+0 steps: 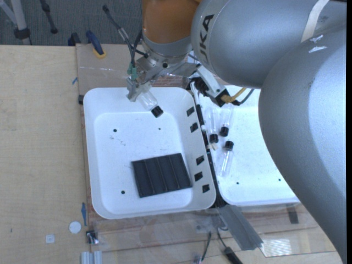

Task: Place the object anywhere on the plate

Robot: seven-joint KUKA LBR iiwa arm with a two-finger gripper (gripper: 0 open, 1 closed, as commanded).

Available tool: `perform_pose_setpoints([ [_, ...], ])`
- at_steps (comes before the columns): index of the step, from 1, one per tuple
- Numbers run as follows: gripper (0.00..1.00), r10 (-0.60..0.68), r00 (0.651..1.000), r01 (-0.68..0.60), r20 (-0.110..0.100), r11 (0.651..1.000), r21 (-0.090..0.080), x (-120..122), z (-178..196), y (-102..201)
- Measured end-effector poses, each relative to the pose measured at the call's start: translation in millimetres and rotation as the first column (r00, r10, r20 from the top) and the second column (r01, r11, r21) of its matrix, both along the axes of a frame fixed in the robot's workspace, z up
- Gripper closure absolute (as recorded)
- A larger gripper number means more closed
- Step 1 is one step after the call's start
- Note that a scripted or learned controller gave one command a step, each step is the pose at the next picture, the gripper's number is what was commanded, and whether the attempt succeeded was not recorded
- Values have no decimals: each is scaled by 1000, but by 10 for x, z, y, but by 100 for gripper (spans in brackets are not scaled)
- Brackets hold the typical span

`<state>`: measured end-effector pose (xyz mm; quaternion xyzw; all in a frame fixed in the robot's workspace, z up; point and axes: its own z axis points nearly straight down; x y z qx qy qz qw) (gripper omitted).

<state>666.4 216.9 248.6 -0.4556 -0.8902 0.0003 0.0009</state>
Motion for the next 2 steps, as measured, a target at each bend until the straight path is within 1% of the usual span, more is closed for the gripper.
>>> perform_pose_setpoints([
  [1,100,109,994,-109,-1,994,0,-5,-206,19],
  [2,100,455,890,-455,2,890,1,-64,-295,-7],
])
